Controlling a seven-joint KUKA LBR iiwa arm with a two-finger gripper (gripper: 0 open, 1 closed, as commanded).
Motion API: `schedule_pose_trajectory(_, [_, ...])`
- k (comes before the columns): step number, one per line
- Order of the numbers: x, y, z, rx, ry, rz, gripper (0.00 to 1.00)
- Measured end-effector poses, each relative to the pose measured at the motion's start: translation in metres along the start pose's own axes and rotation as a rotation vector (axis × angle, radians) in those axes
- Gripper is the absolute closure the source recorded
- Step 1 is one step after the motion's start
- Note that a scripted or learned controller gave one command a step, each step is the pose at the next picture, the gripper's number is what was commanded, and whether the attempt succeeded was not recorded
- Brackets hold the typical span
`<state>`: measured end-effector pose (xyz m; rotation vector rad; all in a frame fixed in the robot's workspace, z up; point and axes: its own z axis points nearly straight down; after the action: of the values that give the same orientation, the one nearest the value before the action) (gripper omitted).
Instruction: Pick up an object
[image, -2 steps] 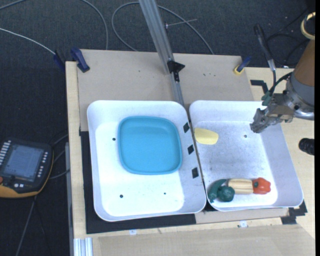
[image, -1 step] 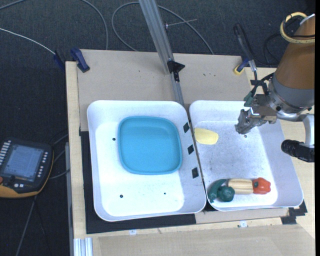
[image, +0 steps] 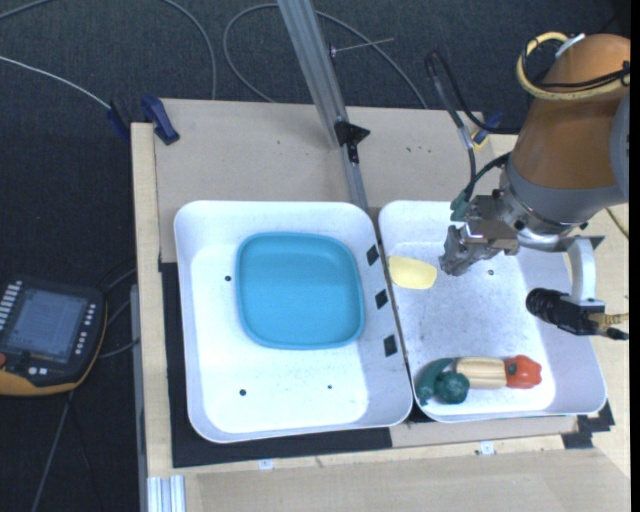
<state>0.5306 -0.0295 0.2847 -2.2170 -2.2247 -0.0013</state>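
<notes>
Nearest us, a green, tan and red toy (image: 478, 375) lies in the right bin (image: 575, 395); the hand (image: 458, 258) hovers beside a yellow piece (image: 412, 272), its grip unreadable.

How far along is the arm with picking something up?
Nothing looks picked up yet. The gripper hangs low in the right bin, just beside the pale yellow piece, which lies on the bin floor. The green, tan and red toys lie untouched by the near wall. Grasping and lifting remain.
</notes>
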Motion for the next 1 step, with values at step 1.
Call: schedule_pose_trajectory(1, [0.0466, -0.0061, 0.019, 0.001, 0.0, 0.0, 1.0])
